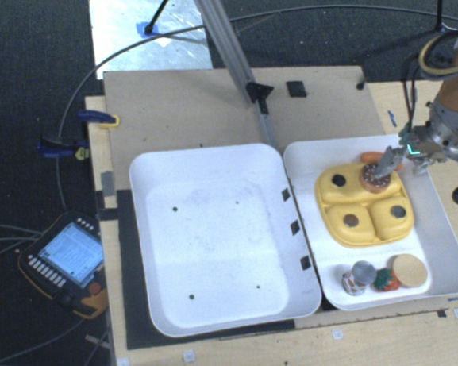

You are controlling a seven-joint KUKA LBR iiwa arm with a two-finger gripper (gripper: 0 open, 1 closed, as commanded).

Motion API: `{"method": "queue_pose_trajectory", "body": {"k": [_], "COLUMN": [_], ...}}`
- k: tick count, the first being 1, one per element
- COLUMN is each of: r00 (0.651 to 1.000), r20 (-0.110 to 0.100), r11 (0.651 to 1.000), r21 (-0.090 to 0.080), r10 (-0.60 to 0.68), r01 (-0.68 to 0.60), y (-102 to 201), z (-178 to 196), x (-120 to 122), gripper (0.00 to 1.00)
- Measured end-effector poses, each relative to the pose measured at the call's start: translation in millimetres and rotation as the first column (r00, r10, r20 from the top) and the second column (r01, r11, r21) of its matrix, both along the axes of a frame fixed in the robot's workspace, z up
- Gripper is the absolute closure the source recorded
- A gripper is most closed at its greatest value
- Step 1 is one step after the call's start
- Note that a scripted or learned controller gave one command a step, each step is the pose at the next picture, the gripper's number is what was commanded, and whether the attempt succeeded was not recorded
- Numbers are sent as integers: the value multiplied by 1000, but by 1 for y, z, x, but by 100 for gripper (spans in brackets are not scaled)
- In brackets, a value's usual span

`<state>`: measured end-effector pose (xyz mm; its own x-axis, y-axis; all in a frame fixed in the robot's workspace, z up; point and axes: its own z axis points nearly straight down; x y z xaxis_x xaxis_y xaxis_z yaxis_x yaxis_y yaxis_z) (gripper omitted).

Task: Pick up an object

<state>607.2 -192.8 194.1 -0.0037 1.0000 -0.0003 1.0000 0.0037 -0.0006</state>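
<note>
The right bin (445,235) holds a yellow tray-shaped toy (364,210) with round hollows. A brown ring-shaped piece (370,178) sits at the toy's top right hollow, and a small orange item (370,158) lies just behind it. Along the bin's front are a grey and silver piece (357,275), a red and green strawberry-like toy (386,281) and a tan disc (410,270). My gripper (387,164) reaches in from the right and hangs low, right over the brown ring. Whether it touches the ring is unclear.
The left bin (149,225) is bare white. A metal pole (229,51) slants over the bench's far side, with a black clamp (258,93) at its foot. A teach pendant (64,260) and cables lie on the floor to the left.
</note>
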Motion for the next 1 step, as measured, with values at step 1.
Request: {"method": "queue_pose_trajectory", "body": {"k": [1], "r00": [1000], "r20": [3], "r11": [1000], "r21": [-1], "r10": [0], "r01": [0], "y": [0], "z": [1], "x": [1], "gripper": [0]}}
